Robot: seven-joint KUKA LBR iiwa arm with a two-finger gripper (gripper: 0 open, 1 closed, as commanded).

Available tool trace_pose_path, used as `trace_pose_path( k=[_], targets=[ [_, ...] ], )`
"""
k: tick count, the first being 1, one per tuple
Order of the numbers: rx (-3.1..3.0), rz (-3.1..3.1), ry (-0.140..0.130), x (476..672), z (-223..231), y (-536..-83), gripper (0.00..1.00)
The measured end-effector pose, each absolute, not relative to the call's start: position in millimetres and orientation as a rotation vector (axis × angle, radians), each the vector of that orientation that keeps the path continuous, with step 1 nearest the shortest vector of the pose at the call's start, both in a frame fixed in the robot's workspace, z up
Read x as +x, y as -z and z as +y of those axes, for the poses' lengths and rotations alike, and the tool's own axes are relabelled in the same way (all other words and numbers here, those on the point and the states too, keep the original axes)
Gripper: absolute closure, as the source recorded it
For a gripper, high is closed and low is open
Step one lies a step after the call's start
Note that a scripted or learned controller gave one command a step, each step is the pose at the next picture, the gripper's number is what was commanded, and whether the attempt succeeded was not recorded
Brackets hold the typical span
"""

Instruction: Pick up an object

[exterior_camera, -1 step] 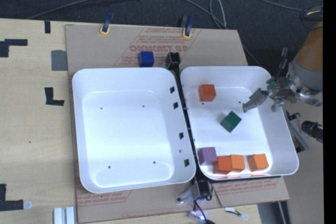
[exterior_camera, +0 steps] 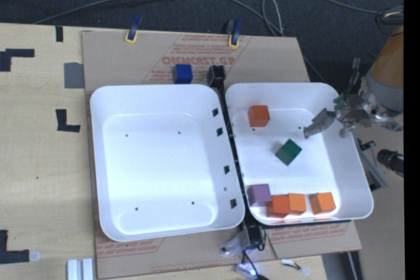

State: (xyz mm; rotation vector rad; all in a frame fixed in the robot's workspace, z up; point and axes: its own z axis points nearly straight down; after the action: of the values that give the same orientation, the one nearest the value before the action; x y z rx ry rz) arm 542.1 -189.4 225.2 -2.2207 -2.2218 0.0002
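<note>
1. Packed along right bin front wall: purple cube, three orange blocks; wall and neighbours likely to block finger entry.
2. Green cube mid-bin, rotated diagonal; risks squirting sideways under a square grasp.
3. Orange cube farther back, free-standing; easiest pick.
4. Gripper above bin's right side, holding nothing; finger spread cannot be judged.

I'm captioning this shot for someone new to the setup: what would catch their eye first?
The coloured blocks in the right bin stand out: an orange block near its far side, a green block in the middle, and a row along the near wall of a purple block and three orange ones. The gripper reaches in over the right rim, apart from the blocks. A blue block sits on the cardboard behind the left bin.
</note>
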Motion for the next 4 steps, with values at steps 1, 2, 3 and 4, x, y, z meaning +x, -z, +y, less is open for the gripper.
trace_pose_path(
  k=[1, 2, 3, 4],
  targets=[
    [-2.218, -2.220, -0.004, 550.4, -192, -175, 0.00],
    [-2.220, -2.220, -0.001, 541.6, -196, -120, 0.00],
    [-2.225, -2.229, 0.008, 545.0, -195, -109, 0.00],
    [-2.225, -2.230, 0.011, 545.7, -195, -120, 1.00]
  ],
)
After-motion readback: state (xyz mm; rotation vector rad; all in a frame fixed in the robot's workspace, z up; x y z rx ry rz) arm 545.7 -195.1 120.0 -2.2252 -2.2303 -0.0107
